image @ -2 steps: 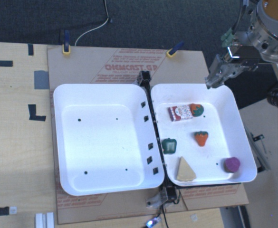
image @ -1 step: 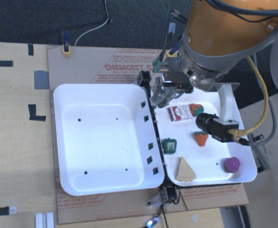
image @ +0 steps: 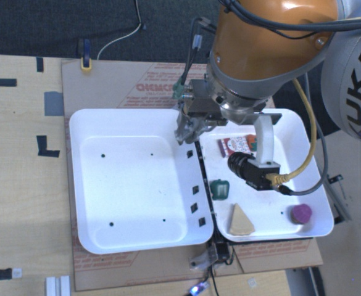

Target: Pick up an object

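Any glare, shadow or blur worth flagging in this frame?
Camera view: bright glare on the arm's orange band; the left bin is washed out near white, with soft shadow along its rim; the gripper looks slightly soft.

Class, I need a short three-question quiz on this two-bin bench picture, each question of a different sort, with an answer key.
1. True or false: the green block lies in the left bin.
2. Multiple choice: which item sits nearest the right bin's lower right corner? A) the tan wedge B) the purple object C) the red and white packet
3. Fill in: the claw hangs above the ______ between the two bins, near their far end.

Key: 1 false, it lies in the right bin. 2 B. 3 divide (the two rims that meet).
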`<state>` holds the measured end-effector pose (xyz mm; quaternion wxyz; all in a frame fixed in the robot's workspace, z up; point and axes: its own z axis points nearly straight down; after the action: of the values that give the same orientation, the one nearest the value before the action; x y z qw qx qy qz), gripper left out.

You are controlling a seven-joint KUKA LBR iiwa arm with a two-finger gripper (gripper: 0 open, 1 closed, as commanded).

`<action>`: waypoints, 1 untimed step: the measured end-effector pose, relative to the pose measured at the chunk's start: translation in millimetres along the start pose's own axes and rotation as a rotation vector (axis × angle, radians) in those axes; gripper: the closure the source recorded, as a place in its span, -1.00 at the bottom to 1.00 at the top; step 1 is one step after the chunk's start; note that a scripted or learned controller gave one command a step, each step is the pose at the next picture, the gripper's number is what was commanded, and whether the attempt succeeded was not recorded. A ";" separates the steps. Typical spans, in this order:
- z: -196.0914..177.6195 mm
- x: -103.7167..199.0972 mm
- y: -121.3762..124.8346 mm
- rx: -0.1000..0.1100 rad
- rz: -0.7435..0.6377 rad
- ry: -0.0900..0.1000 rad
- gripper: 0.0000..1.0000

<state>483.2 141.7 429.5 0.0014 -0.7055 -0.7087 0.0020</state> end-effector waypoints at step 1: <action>-111.9 4.9 13.3 -0.016 0.002 0.004 1.00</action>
<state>497.0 146.8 541.4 -0.0028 -0.7061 -0.7081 -0.0054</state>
